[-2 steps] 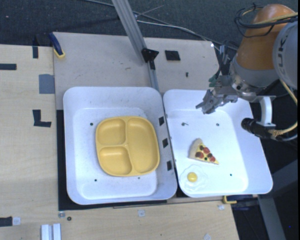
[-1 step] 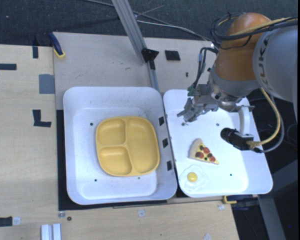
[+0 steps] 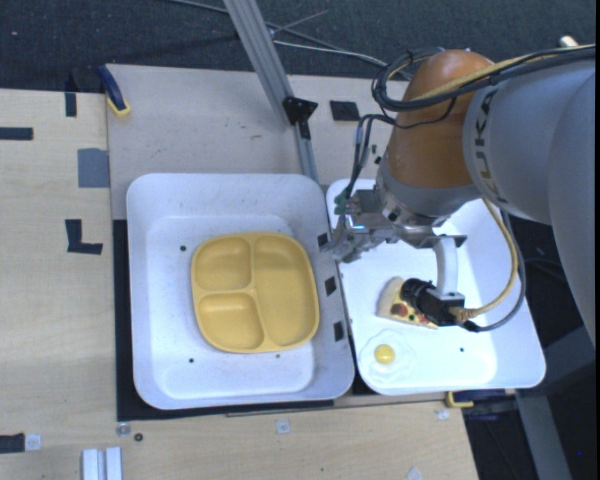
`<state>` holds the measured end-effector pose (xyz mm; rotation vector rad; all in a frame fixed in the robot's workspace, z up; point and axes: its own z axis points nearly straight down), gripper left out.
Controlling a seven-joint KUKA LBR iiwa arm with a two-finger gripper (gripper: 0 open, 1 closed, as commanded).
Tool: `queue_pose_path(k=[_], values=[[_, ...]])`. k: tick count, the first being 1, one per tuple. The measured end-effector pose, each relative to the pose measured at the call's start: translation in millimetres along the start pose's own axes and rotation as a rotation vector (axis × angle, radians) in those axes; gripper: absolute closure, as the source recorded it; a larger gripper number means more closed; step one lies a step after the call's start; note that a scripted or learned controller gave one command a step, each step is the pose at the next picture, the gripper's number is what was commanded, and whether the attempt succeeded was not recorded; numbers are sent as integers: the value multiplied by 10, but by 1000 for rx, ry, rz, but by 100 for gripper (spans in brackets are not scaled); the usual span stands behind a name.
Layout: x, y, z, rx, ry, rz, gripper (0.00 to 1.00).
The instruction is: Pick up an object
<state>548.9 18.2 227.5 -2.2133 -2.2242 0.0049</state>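
1. I see the pincer [image 3: 358, 230] low over the right bin [image 3: 510, 358], at that bin's upper-left corner in the view. It sits close to the wall shared with the left bin [image 3: 150, 268].
2. Pincer state: I can't tell open or closed from this camera (the wrist housing sits right on top of it).
3. Pick candidate A is a pizza-slice toy [image 3: 393, 300] with a pale crust and red spots. It lies on the right bin's floor, just down-view and right of the pincer, near it but apart.
4. Candidate B is a small yellow round piece [image 3: 384, 354]. It lies further down-view from the pincer, past the slice and not touching it, near the bin's lower-left corner.
5. Candidate C is a yellow divided plate [image 3: 255, 293] with three compartments. It lies flat in the left bin, left and a bit down-view of the pincer, across the shared wall.
6. The arm [image 3: 450, 118] (grey, orange band) comes in from the view's right, up-view and right of the pincer, covering the right bin's upper part.
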Motion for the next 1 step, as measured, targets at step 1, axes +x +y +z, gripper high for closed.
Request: queue_pose_path(k=[1], values=[[541,-193,-76,-1,1,-3,100]])
